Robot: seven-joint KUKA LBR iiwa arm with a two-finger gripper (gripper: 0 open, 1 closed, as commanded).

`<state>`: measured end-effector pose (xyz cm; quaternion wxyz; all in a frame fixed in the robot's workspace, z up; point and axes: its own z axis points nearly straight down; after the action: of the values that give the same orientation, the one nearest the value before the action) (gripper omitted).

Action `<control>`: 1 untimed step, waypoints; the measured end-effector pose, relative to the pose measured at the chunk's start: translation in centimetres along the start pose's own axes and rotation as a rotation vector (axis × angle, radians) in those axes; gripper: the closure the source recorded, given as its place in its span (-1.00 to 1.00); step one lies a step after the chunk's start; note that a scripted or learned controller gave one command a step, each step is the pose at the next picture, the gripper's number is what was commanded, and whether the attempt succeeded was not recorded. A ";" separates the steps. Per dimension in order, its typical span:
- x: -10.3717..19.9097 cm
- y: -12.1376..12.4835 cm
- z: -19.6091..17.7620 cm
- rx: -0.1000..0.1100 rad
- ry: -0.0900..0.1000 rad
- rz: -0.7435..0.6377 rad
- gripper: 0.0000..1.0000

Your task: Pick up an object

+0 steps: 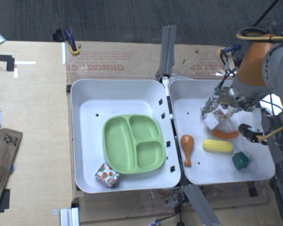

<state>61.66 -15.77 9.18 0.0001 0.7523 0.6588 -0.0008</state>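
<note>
My gripper (pixel 213 109) hangs low over the back middle of the right bin (pixel 193 171). Right under its tip is a small white and red packet (pixel 212 120), touching or nearly touching it. Just in front of the packet lies an orange-red sausage (pixel 225 134), then a yellow corn cob (pixel 218 146). A brown drumstick (pixel 187 148) lies near the bin's left wall, and a dark green block (pixel 241 160) sits at the front right.
The left bin (pixel 82 126) holds a green divided plate (pixel 133 143) and a small patterned carton (pixel 107 175) in its front corner. The arm's orange band (pixel 252 62) and cables rise over the right bin's back right. A grey divider post (pixel 168 51) stands between the bins.
</note>
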 end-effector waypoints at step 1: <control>-2.5 2.6 0.0 -0.001 0.000 0.029 -1.00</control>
<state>63.87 -18.56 9.22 0.0007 0.7618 0.6478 -0.0003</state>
